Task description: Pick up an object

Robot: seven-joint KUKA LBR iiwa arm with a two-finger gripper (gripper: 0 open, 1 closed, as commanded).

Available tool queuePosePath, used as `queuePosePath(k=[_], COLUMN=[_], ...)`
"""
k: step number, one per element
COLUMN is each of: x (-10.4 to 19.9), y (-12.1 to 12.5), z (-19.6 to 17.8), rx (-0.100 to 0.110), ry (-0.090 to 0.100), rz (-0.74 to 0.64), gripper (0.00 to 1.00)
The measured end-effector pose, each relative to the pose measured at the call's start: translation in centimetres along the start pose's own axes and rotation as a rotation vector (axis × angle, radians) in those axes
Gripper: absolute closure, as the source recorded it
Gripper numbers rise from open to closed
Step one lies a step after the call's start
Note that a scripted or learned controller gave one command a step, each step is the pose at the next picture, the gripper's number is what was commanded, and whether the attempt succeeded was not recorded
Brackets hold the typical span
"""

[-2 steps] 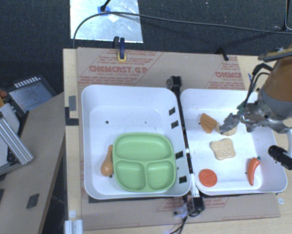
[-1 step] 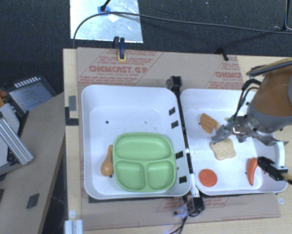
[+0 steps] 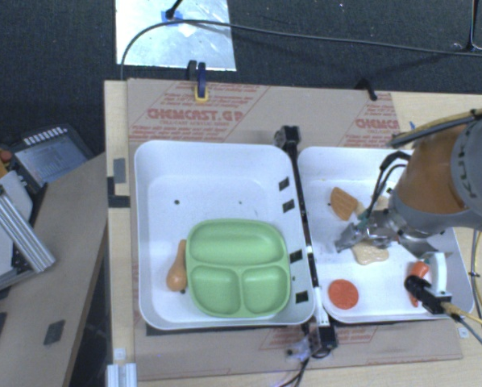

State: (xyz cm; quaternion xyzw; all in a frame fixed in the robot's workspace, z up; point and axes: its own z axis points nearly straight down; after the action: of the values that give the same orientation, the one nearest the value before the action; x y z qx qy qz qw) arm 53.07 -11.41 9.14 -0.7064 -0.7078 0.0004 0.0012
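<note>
Objects, largest first: green divided plate [image 3: 238,267] at left bin's [image 3: 156,168] near edge, orange peanut-shaped piece [image 3: 177,269] touching its left; right bin [image 3: 326,166] holds tool [image 3: 359,236], opening cannot tell, above beige piece [image 3: 371,255], red disc [image 3: 343,294] nearer.

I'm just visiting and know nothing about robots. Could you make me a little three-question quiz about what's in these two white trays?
1. True or false: the green divided plate lies in the left bin.
2. Which object lies nearest the gripper? A) the red disc B) the pale beige piece C) the tan pear-shaped piece
3. Fill in: the tan pear-shaped piece lies just ___ of the green divided plate in the picture.

Key: 1 true. 2 B. 3 left.
</note>
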Motion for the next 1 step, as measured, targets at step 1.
queuePosePath(k=[1], x=[-0.08], y=[0.22], z=[0.37], rx=[-0.007], ry=[-0.002], rz=[0.002], gripper=[0.00])
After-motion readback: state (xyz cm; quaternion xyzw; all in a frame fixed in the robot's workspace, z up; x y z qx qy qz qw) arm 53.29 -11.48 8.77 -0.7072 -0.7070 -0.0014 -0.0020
